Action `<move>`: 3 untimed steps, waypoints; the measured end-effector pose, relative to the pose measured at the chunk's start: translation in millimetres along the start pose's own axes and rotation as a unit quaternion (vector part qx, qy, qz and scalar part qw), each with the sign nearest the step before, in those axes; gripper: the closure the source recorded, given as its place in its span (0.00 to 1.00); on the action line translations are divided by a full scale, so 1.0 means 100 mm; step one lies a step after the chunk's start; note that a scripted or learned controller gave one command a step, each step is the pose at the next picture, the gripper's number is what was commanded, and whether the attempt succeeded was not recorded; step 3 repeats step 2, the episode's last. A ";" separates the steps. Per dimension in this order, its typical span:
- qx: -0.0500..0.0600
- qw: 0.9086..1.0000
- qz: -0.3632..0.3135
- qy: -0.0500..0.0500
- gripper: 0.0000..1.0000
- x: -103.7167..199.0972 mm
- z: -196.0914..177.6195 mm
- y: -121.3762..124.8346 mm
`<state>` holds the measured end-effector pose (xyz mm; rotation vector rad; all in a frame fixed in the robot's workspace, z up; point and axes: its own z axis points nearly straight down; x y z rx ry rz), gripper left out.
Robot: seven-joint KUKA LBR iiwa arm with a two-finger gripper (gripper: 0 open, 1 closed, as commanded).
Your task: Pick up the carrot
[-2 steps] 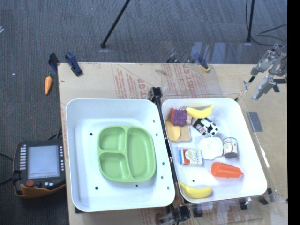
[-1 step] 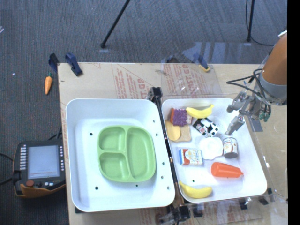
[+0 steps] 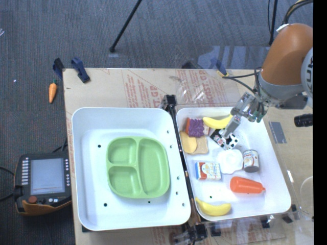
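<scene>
Orange in colour, the carrot lies flat in the right bin, in its lower right part, thick end toward the bin's centre and tip pointing right. It touches nothing that grips it. A white round lid-like object sits just above it, and a small tin can lies beside that object on the right. A small juice carton rests to the left of the carrot, and a yellow banana lies below it near the bin's front edge.

The gripper hangs over the upper middle of the right bin, well apart from the carrot. Its tips sit at a small black-and-white object; whether the fingers are spread or pressed together cannot be told from this view. A second banana lies just left of the gripper, next to a purple grape bunch and two pale slices.

The left bin holds a green divided plate. A handheld control pendant rests on the floor at far left, and a second small carrot lies on the carpet beyond the bench's upper left corner.
</scene>
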<state>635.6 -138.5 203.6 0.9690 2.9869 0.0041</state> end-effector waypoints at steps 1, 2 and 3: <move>-0.005 0.997 0.079 -0.012 0.00 0.18 0.91 -0.64; -0.001 0.986 0.166 -0.006 0.00 -0.18 -0.05 -0.75; -0.001 0.986 0.166 -0.006 0.00 -0.18 -0.05 -0.75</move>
